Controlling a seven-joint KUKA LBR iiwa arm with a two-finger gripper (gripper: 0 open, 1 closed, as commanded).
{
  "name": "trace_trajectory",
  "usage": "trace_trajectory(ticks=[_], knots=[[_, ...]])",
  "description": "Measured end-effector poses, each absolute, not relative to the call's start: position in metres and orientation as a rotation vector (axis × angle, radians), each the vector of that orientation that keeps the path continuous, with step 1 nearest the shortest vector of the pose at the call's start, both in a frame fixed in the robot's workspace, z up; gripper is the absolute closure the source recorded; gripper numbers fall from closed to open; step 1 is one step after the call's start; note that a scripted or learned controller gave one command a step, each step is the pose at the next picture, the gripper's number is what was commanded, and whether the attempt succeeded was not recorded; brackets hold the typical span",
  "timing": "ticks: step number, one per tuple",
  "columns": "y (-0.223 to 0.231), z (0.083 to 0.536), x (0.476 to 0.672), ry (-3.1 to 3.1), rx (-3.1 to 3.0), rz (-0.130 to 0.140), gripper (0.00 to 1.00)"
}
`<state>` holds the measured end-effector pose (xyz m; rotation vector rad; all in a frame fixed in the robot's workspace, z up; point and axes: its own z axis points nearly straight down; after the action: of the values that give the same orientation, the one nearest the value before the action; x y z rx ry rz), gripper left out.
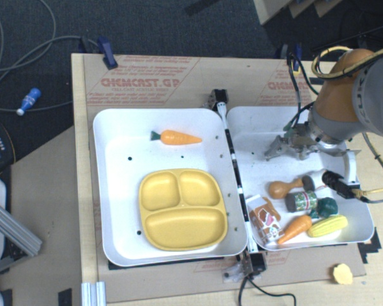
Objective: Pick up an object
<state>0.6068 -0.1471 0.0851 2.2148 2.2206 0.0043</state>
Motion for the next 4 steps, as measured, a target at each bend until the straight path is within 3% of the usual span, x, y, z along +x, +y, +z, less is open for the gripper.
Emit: trace_trajectory(ticks=[1, 2, 3, 4], knots=[[-0.181, 0.085, 0.523, 2.218, 2.231, -0.004, 0.0], [-0.164, 0.133, 0.633, 2.22, 2.205, 0.012, 0.0], [-0.209, 0.086, 0.482, 2.217, 2.242, -0.013, 0.0], [-0.205, 0.099, 0.491, 2.217, 2.22, 0.003, 1.0]])
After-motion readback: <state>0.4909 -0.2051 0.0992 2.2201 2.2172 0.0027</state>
